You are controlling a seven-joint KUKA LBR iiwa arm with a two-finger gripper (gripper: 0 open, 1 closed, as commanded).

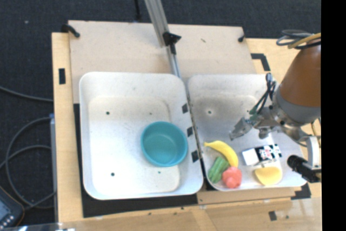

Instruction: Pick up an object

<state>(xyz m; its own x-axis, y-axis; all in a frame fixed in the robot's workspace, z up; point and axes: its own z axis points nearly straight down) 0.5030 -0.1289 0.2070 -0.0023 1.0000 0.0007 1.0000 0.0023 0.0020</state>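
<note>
My gripper [241, 128] hangs over the middle of the right bin [216, 94], its grey fingers pointing left and down, with nothing visibly between them. Just below it lies a yellow banana [224, 151]. A green vegetable [217, 169] and a red fruit [232, 177] sit by the bin's front edge. To their right are a small white box with dark markings [260, 154] and a yellow wedge [268, 175]. A teal bowl [164, 143] stands in the left bin [108, 100].
A slanted metal pole [157, 13] rises from the back of the bench between the bins. The arm's orange band [303, 76] and grey wrist cover the right bin's right side. Cables lie on the dark floor at the left.
</note>
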